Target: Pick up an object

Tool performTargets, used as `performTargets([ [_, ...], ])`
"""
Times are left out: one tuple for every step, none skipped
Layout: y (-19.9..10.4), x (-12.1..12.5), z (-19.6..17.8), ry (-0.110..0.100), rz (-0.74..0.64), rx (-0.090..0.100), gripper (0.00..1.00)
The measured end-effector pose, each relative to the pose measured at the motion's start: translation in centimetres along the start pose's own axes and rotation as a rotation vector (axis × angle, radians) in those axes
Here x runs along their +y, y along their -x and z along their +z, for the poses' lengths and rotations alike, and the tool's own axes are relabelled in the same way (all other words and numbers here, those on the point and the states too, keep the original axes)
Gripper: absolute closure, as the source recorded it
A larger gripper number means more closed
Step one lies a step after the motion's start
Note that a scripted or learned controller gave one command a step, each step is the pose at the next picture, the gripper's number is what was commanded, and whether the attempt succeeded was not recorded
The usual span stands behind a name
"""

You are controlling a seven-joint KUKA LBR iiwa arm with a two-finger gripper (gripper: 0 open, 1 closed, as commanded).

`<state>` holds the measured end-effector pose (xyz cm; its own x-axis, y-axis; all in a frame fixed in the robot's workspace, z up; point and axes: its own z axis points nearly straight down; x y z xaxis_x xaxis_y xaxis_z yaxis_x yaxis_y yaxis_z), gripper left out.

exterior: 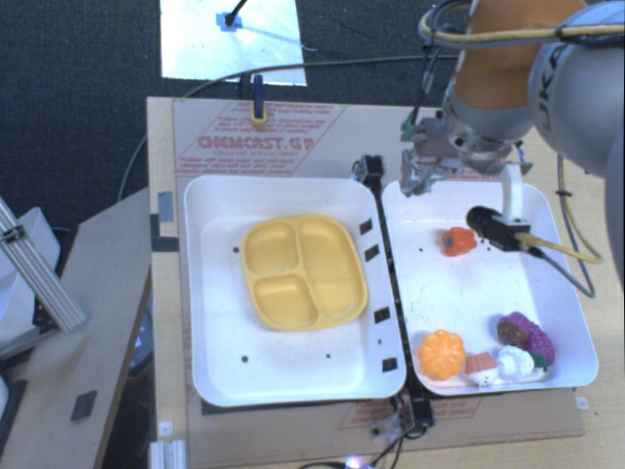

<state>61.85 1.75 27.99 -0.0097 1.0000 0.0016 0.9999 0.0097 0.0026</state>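
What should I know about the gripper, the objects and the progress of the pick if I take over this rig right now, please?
Gripper: over the far left corner of the right bin, with nothing visible between its fingers; whether they are open or shut is unclear.
Objects: all in the right bin. A small red-orange toy lies near the middle; an orange pumpkin-like toy, a small pink and white piece, a white piece and a purple grape-like toy cluster along the near edge.
Left bin: holds a yellow divided tray.
Done: nothing picked.
Left: choose an object, grasp and lift it.
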Motion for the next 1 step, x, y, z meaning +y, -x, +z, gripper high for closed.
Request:
performTargets([
  [-5.75,1.55,0.89,0.0,0.0,0.0,1.0],
])
